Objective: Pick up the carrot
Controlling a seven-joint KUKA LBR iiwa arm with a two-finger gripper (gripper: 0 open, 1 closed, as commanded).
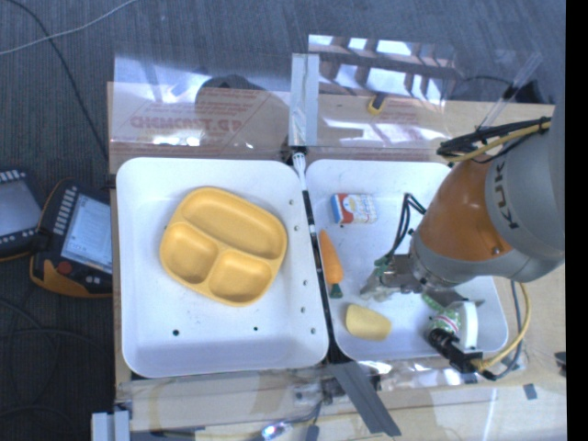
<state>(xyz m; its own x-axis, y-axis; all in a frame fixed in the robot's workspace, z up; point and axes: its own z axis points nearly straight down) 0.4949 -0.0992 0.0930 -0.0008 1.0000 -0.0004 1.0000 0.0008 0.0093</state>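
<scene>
- We logged a yellow divided plate [223, 243] in the left bin [138, 274].
- We found the carrot [330, 262] lying along the right bin's [413, 175] left wall, green end toward the near side.
- We noted a small carton [353, 209], farther back, and a yellow piece [367, 322].
- We saw the gripper [384, 278] low beside the carrot, apart from it; its grip we could not tell.
</scene>
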